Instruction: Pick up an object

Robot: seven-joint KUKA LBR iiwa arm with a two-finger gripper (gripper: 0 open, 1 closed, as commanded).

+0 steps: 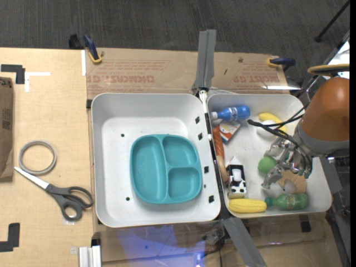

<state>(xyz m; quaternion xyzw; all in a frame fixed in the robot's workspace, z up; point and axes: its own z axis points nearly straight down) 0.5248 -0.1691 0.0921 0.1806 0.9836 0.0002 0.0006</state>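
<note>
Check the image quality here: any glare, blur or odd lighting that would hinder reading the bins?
Camera view: sharp overall, evenly lit; the left bin rim is bright but not blown out. A bluish-purple glow spills along the bench's front edge. The end effector is dim and cluttered, so its state is hard to read.

Dark grey carpeted floor (167,10) along the top, ribbed in texture. Light wooden bench (44,93) at left, marked with black tape corners (14,71) and a white strip. Brown cardboard sheet (144,74) (printed lettering reversed) clamped at both upper corners by blue clamps (92,49). Bluish glow (161,243) at the lower edge.
</note>
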